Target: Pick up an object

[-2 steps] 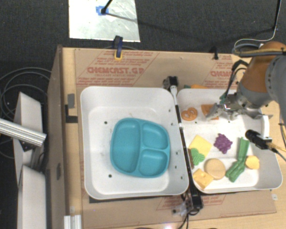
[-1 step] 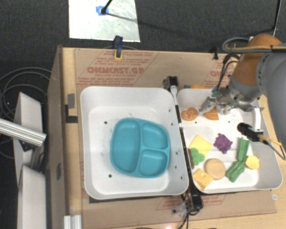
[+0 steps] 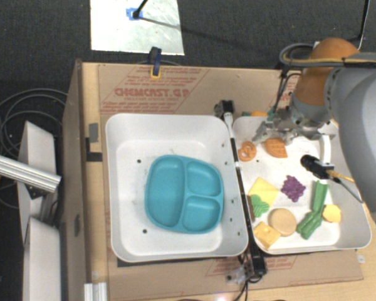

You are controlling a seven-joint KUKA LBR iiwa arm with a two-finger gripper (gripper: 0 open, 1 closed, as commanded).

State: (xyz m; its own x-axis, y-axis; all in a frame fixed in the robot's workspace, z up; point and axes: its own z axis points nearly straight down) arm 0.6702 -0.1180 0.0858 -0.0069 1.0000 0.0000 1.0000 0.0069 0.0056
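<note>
My gripper (image 3: 279, 132) hangs low over the back of the right bin (image 3: 357, 231). Just in front of it lies an orange bread-shaped toy (image 3: 276, 148), very close to the gripper. An orange pretzel (image 3: 247, 150) lies to the left of the toy, by the bin's left wall. Nearer the front are purple grapes (image 3: 293, 187), a yellow cheese slab (image 3: 264, 189), a small green piece (image 3: 258, 204), a tan round bun (image 3: 282, 221), a yellow wedge (image 3: 267, 234), a green cucumber (image 3: 313, 211) and a yellow lump (image 3: 331, 214).
The left bin (image 3: 122, 168) holds a teal divided plate (image 3: 184, 193). A narrow divider (image 3: 233, 149) separates the two bins. The grey arm (image 3: 357, 105) covers the right bin's back right corner. Brown cardboard (image 3: 150, 86) lies behind the bins.
</note>
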